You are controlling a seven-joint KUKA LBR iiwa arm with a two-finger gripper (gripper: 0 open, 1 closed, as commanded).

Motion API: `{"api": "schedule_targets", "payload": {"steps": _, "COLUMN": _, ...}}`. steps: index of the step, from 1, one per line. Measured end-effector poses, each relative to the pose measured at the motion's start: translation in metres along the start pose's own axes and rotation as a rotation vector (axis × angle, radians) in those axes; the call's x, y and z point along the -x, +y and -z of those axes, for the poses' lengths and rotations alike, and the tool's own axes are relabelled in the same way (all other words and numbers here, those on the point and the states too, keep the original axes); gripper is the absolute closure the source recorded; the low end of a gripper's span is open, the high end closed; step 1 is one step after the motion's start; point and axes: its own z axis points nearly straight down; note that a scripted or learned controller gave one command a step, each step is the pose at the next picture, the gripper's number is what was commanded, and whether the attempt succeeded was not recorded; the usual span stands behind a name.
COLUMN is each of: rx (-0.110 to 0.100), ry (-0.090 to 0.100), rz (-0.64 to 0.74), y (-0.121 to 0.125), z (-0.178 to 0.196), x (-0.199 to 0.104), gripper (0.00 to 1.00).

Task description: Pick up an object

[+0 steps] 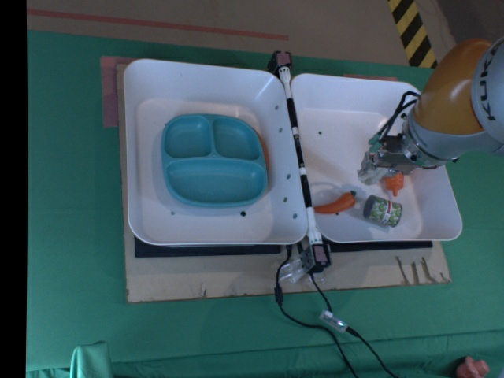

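In the right bin (339, 116) lie an orange carrot-shaped toy (336, 204) near the bin's left wall, a small dark green can with a patterned label (382, 211) on its side, and a small orange piece (394, 183) just right of the gripper. My gripper (375, 166) hangs low over the right bin, above and between the carrot and the can, beside the orange piece. The arm's orange band (453, 85) sits above it. Nothing shows between the gripper's tips.
The left bin (150, 85) holds a teal three-compartment plate (213, 161). A divider rail (294, 132) runs between the bins. Cables (315, 305) trail off the front of the cardboard base. A pink object (472, 366) lies at the bottom right on the green mat.
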Motion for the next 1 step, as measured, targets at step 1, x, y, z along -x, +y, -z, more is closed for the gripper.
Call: {"api": "schedule_targets", "payload": {"steps": 1, "rx": 0.0, "ry": 0.0, "rz": 0.0, "y": 0.0, "z": 0.0, "x": 0.0, "gripper": 0.0}}
